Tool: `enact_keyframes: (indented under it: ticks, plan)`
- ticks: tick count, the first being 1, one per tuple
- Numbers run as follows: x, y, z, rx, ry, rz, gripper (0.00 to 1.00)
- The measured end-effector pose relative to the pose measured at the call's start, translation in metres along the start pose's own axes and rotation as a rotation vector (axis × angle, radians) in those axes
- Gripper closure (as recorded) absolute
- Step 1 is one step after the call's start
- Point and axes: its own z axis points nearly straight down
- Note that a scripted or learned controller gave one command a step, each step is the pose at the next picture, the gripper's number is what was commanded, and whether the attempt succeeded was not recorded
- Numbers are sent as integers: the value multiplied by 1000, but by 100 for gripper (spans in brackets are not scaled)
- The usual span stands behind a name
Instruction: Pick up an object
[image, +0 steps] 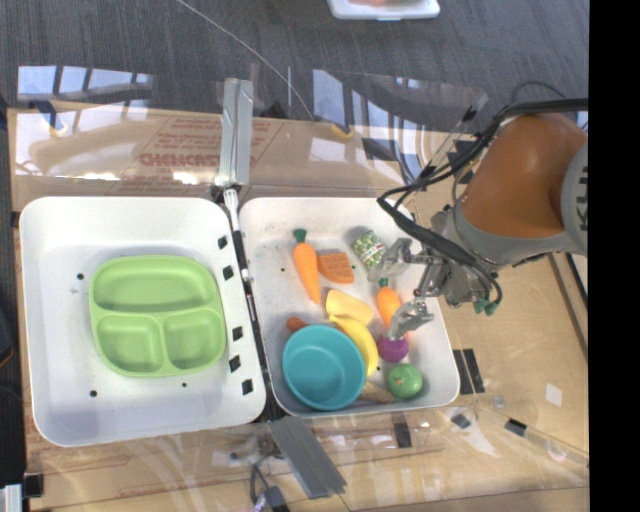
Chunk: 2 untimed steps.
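I reach in from the right, my grey arm (520, 190) with its orange band bent low over the right shallow white bin (262, 290), wrist angled down and leftward. My jaws (405, 290) hang spread and released, gripping nothing: one finger lies near the green patterned roll (368, 247), the other just above the purple plastic onion (393, 348), with the small orange carrot (387, 302) between them. Close by sit a long orange carrot (305, 270), a blue bowl (322, 367) and a green apple (405, 381). The left white bin (50, 260) on the table holds a green divided plate (157, 315).
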Motion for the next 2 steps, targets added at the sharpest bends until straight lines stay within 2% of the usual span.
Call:
enact_keyframes:
  ticks: [1, 2]
  plan:
    - [-68, -28, 123, 7, -19, 22, 0]
    - [-93, 37, 126, 1, -21, 248, 0]
